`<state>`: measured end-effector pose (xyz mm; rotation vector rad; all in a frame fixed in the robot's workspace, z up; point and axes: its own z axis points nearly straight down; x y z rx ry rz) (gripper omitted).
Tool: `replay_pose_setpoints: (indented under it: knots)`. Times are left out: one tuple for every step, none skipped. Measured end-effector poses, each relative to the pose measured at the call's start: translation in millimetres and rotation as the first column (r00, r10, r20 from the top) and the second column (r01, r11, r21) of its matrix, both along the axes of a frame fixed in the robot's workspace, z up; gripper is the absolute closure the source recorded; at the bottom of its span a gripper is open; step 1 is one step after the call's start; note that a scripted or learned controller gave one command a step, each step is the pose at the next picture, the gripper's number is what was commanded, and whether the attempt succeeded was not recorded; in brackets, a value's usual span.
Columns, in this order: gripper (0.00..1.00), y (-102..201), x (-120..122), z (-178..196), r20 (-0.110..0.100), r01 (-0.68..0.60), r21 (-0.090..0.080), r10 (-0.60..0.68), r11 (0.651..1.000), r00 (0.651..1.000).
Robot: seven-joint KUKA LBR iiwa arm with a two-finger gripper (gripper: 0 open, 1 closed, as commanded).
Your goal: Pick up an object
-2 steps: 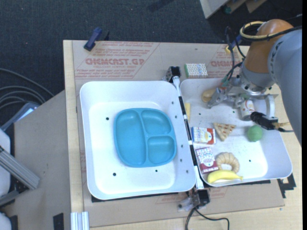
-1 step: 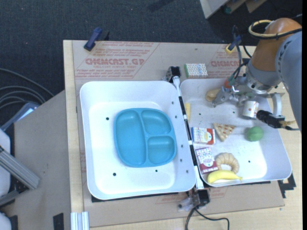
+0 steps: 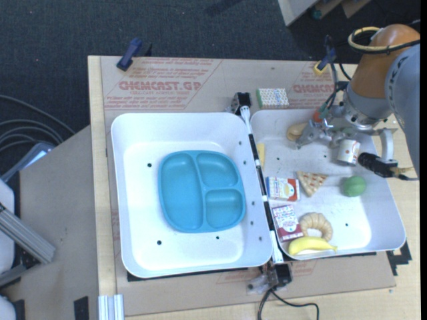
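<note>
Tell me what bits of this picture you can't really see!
- Gripper: camera view, its fingers are too small and blurred to tell apart.
- Yellowish thing beside it in the right bin: partly hidden by the gripper, too small to name.
- Two small packets: print too tiny to read.
- Arm: cut off at the right edge.
</note>
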<state>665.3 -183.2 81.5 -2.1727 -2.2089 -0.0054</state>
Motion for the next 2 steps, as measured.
replay_pose_setpoints:
  knots:
    - [0.00, -2.0, 0.7, 0.2, -0.001, -0.002, 0.004, 0.002, 1.000, 1.000]
    - [1.00, -9.0, -1.3, 9.5, -0.003, 0.002, -0.013, -0.002, 1.000, 1.000]
